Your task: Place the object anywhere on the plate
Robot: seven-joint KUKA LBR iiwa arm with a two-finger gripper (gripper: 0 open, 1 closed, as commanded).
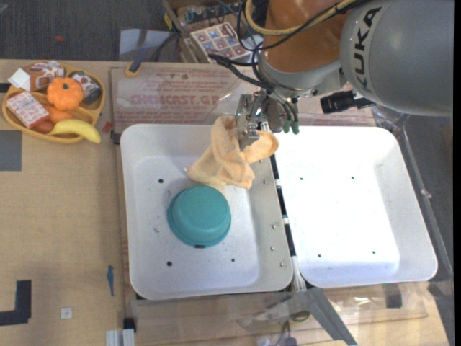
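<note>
A crumpled yellow cloth hangs at the back right of the left bin, close to the divider between the bins. My gripper is at the cloth's top edge and shut on it, with the fabric bunched between the fingers and drooping down to the left. The cloth's lower end rests on or just above the bin floor. A round teal plate lies in the middle of the left bin, just below and left of the cloth, apart from the gripper.
The right bin lies beside the left one. A yellow bowl of toy fruit sits on the bench at the far left. Cardboard and cables lie behind the bins, and the arm's bulk hangs over the back right.
</note>
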